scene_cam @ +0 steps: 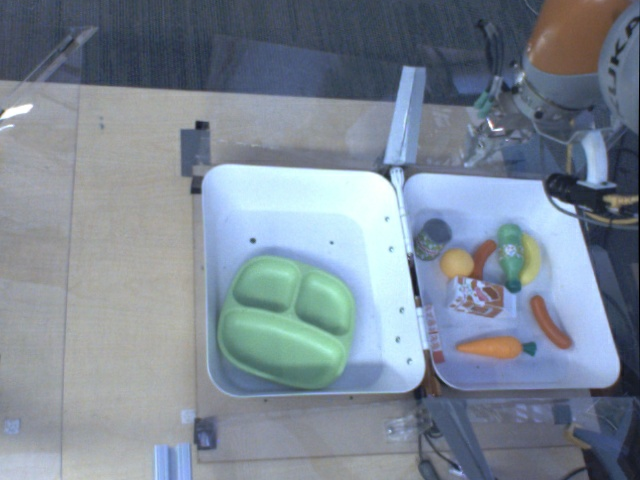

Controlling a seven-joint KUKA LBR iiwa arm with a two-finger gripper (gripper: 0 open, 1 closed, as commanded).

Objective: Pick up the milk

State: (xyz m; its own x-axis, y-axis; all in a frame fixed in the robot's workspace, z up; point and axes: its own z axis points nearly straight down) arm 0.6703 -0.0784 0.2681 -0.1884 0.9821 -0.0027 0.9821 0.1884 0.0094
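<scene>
From the overhead camera, the milk, a small white carton with red and orange print point(477, 297), lies flat near the middle of the right-hand shallow white plastic bin point(590, 363). Toys crowd it closely. At its 11 o'clock a round yellow lemon-like ball point(457, 263) sits just beside it, with a dark grey round can point(434, 237) farther out the same way. At 12 o'clock a slim red sausage-shaped piece point(484, 256) stands close, and at 1 o'clock a green bottle point(511, 256) lies against a yellow banana point(531, 259). At 3 o'clock a second red-orange sausage point(551, 322) lies apart from it. At 6 o'clock an orange carrot with a green tip point(495, 347) lies near.

Bare bin floor shows at the carton's 8 o'clock, toward the divider wall.

The left-hand white bin point(290, 193) holds a green three-compartment plastic tray point(289, 320).

The end effector point(490, 133) hangs beyond the right bin's far rim, over the wooden table point(100, 268), well apart from the carton at its 12 o'clock; I cannot tell how it is set.
</scene>
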